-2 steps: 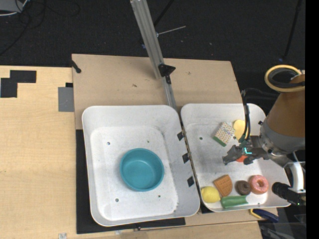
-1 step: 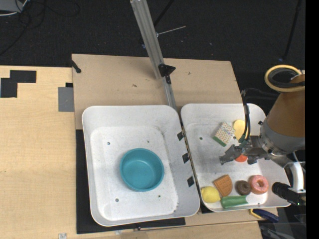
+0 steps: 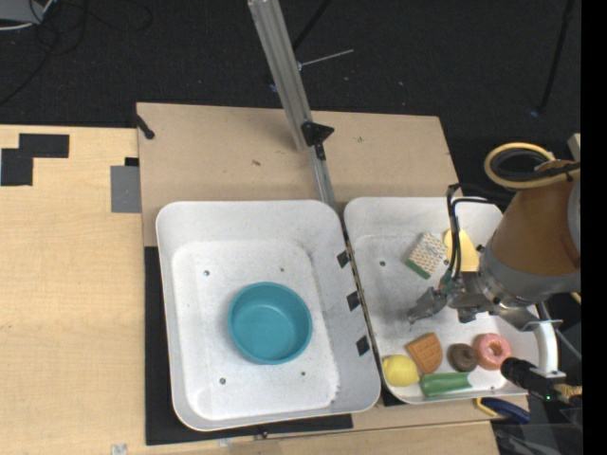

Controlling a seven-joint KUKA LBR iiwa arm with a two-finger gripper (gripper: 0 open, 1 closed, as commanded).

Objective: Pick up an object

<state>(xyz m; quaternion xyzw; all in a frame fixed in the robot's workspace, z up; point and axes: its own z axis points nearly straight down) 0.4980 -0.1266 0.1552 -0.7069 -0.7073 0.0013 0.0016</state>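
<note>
The gripper [image 3: 427, 308] hangs empty with fingers slightly spread over bare floor in the right bin [image 3: 379, 218], so honestly it could close on nothing, since the cracker [image 3: 426, 351] and lemon [image 3: 400, 370] sit just below it.

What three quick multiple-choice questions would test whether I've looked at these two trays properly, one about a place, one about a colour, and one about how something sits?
1. Where is the bowl?
A. left bin
B. right bin
C. on the wooden bench

2. What colour is the bowl?
A. red
B. teal blue
C. white

3. How does the bowl sit?
A. upside down
B. on its side
C. upright, opening up

Answers:
1. A, it rests inside the left bin, away from the gripper.
2. B, it is teal against the white floor.
3. C, its hollow inside faces the camera.
</note>
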